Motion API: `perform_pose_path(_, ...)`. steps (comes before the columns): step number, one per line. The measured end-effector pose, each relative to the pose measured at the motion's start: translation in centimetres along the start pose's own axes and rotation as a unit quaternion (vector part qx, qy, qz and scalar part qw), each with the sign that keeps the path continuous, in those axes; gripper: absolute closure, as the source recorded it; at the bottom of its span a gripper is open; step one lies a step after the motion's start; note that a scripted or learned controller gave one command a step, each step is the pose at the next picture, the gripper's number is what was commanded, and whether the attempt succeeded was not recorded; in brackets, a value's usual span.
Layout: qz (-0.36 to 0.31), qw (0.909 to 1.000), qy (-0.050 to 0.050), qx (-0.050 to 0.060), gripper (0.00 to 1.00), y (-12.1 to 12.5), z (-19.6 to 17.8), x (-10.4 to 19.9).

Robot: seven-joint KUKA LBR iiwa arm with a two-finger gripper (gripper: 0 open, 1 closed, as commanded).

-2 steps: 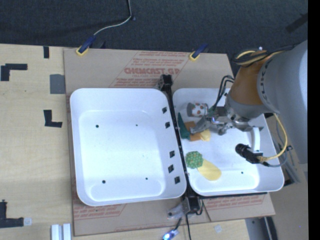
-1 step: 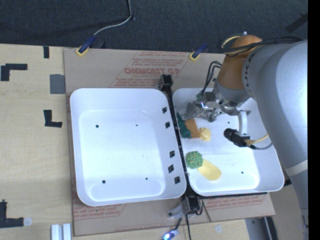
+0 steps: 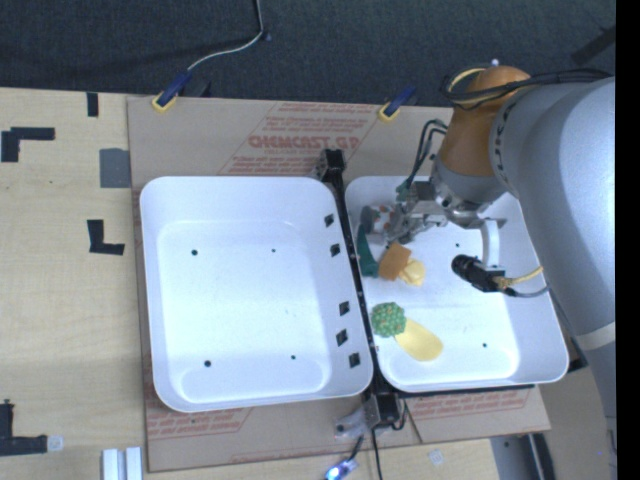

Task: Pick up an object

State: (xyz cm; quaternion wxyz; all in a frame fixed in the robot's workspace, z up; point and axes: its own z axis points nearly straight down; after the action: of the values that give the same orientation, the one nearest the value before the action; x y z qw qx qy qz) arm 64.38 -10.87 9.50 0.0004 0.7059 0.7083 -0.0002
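Note:
In the right bin [image 3: 520, 358], near its left wall, lie a tan-orange block [image 3: 395, 260] with a pale yellow piece [image 3: 413, 274] against it. A dark green object [image 3: 367, 258] leans by the divider. Lower down sit a green bumpy ball [image 3: 388, 318] and a yellow oval piece [image 3: 421, 344]. My gripper [image 3: 385, 225] hangs low over the bin's upper left, just above the tan block and beside the dark green object. The view does not show anything between its fingers.
The left bin [image 3: 170, 268] stands beside the right one, with a black divider clip strip [image 3: 343, 268] between them. The arm's grey body and orange band [image 3: 475, 133] cover the right bin's far right side. A black cable connector [image 3: 475, 271] hangs over the bin.

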Motion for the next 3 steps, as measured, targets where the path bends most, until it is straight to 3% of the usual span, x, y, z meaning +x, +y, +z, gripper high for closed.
perform_pose_path(1, 0.002, 1.0, -0.002, -0.005, 1.0, -0.1, -10.6, -4.0)
perform_pose_path(2, 0.0, 1.0, -0.002, -0.009, 1.0, 2.6, -31.7, -2.8)
perform_pose_path(3, 0.0, 1.0, -0.002, -0.007, 1.0, 2.4, -43.9, -3.2)
